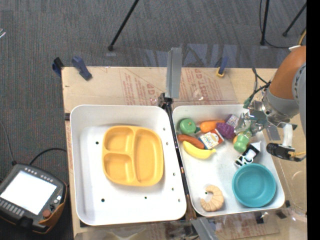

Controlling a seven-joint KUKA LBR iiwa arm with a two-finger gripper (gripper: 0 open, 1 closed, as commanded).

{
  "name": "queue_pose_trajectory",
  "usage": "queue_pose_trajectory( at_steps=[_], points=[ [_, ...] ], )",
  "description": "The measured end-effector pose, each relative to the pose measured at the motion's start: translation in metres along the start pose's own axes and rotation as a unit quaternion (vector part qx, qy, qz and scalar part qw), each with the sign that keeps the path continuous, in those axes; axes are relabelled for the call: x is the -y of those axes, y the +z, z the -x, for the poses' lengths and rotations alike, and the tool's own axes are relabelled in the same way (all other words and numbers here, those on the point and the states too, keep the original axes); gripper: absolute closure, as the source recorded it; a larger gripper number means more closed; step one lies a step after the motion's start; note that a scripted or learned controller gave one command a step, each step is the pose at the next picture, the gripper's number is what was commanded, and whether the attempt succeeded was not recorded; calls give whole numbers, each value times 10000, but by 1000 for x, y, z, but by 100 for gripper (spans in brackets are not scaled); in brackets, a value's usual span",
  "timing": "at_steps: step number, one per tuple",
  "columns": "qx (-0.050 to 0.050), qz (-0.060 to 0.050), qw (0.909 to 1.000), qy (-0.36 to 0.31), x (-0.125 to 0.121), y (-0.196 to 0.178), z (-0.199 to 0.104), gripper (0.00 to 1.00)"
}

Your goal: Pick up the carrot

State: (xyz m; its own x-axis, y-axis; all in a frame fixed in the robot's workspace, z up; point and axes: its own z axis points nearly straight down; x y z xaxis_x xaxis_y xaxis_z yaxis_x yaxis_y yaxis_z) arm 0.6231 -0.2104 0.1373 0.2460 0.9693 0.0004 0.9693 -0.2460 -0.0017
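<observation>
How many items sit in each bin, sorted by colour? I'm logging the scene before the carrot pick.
Yellow: 2, tray, banana
Green: 2, apple, small piece
Orange: 2, carrot, piece
Purple: 1, grapes
Teal: 1, bowl
Tan: 1, croissant
Black-white: 1, block
White-red: 1, packet
Total: 11

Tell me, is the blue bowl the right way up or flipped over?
Right way up. The bowl sits in the right bin with its round opening facing up, and you can see down inside it.
</observation>
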Motion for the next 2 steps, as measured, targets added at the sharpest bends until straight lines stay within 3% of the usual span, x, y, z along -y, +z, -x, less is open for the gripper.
queue_pose_trajectory(
  at_steps=[1, 2],
  points=[
    [4, -6, 10000, -9, 0, 0, -1, 0],
    [3, 8, 9919, 1270, -9, 37, -33, 0]
  ],
)
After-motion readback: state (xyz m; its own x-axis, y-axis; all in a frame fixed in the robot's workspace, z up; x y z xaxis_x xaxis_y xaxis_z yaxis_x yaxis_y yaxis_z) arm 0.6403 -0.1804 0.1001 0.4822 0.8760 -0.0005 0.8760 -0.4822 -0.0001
